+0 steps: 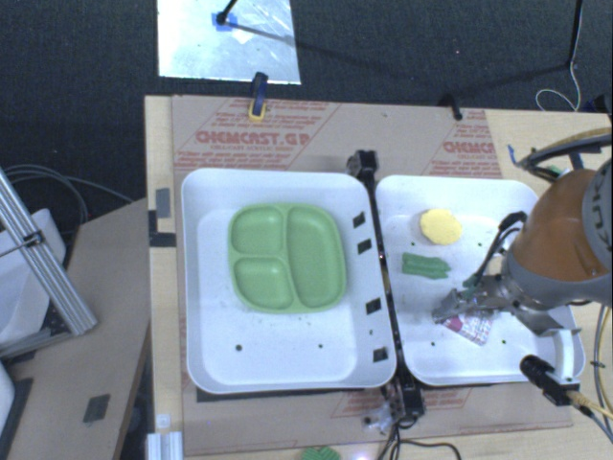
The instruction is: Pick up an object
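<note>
White plastic is lying under everything here: two shallow bins side by side on the bench. Starting at the left, the left bin [206,286] is holding a pale green divided plate [287,258], three compartments, sitting flat near the middle of the bin floor. A dark hinge strip [375,257] is running between the two bins.

Moving across, the right bin [431,192] is holding three things. A yellow round object [441,225] is resting toward the far side. Just in front of it, apart from it, a green elongated object [425,265] is lying on its side. Nearer the front, a small clear packet with reddish markings [469,327] is lying on the bin floor.

I am reaching in from the right, my orange band [567,233] and grey wrist hanging over the right bin. My gripper [458,307] is sitting low, right over the packet and touching or nearly touching its upper edge. Whether my fingers are spread or closed, I cannot tell, and I am not seeing anything clearly held between them.
</note>
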Controlling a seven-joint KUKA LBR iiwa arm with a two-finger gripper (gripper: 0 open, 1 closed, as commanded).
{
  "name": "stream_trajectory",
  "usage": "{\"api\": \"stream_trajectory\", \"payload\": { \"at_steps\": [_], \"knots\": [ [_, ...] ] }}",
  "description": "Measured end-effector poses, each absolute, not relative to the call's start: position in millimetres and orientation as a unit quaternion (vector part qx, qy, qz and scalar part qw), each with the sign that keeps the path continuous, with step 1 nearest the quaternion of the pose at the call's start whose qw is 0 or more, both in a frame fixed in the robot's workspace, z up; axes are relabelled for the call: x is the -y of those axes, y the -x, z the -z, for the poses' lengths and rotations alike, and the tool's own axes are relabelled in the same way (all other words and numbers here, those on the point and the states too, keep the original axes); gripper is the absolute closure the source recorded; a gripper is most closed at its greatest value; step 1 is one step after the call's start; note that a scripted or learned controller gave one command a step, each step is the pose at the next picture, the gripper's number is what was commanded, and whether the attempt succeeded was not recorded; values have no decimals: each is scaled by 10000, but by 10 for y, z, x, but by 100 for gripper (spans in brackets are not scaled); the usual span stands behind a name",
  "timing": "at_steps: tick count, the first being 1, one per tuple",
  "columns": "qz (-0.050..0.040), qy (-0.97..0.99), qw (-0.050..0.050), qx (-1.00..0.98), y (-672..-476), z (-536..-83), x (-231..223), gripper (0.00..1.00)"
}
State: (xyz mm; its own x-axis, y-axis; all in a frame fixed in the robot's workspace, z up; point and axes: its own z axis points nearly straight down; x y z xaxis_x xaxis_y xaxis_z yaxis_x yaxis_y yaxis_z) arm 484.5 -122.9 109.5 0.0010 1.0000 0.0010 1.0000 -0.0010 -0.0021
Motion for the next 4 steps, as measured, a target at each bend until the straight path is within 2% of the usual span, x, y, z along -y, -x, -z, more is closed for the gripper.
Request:
{"api": "stream_trajectory", "payload": {
  "at_steps": [1,2,3,4],
  "knots": [
    [9,7061,-56,7081,-5046,-957,931,0],
    [58,7047,-71,7095,-5040,-2404,836,0],
    [-6,7073,8,7069,-4859,-1796,960,0],
    [8,7078,-76,7064,-5040,-835,1036,0]
  ]
}}
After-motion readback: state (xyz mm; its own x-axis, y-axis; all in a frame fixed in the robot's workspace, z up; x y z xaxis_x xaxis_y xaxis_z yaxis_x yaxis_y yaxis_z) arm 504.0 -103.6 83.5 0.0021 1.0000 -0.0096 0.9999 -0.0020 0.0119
